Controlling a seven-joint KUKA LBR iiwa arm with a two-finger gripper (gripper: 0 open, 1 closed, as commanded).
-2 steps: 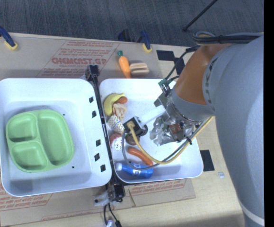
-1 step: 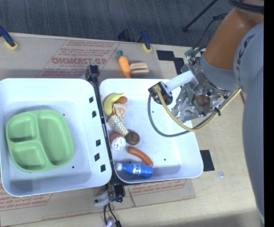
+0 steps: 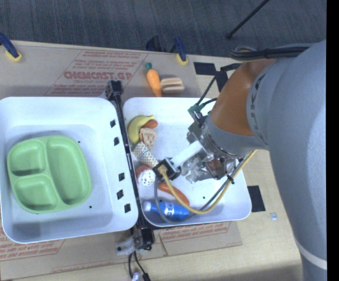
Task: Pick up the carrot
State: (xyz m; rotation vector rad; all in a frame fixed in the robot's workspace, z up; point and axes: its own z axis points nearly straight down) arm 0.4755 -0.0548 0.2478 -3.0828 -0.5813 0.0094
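Observation:
A small orange carrot with a green top lies on the cardboard just beyond the right bin's far rim, outside both bins. A second long orange piece lies inside the right bin near its front, beside a blue bottle. My gripper hangs low over the middle of the right bin, just right of and above that orange piece and well short of the carrot on the cardboard. I see nothing held in it.
A banana, a biscuit-like piece, a wrapped item and a white dotted ball line the right bin's left side. A tan block sits by the carrot. The left bin holds a green divided plate.

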